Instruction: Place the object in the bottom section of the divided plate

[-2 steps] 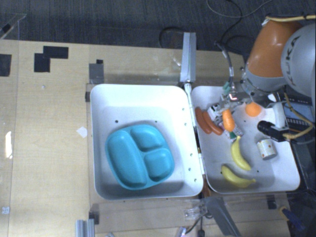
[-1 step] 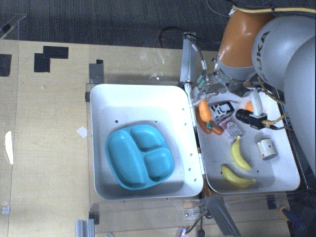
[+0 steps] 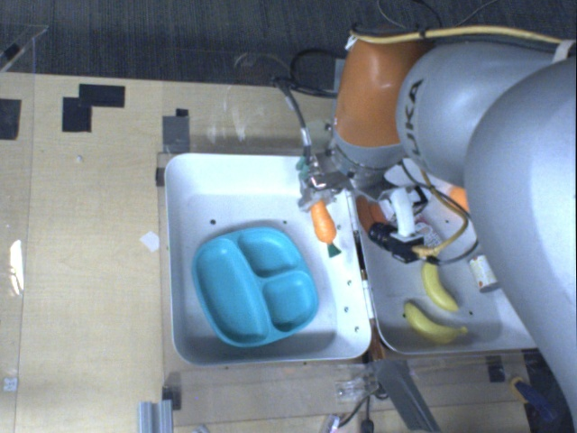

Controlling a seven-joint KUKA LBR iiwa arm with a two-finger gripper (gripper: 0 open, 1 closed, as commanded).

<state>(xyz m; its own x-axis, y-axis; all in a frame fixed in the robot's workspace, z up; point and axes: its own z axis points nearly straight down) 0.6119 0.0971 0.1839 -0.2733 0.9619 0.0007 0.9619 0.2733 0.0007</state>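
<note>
Clamped on the top of a toy carrot (image 3: 323, 223), the jaws of the gripper (image 3: 315, 188) carry it hanging upright over the right side of the left bin (image 3: 180, 242), with its green tip pointing down. Going left to right: the blue divided plate (image 3: 255, 284) lies in the left bin's lower middle, the carrot hangs just past its upper right corner, and two bananas (image 3: 435, 305) lie in the right bin (image 3: 397, 336). To do this step well, I judge the arm should travel left and toward the near edge until the carrot is over the section nearest the camera, then lower it close to the plate before releasing, so it cannot bounce out or roll across a divider.
</note>
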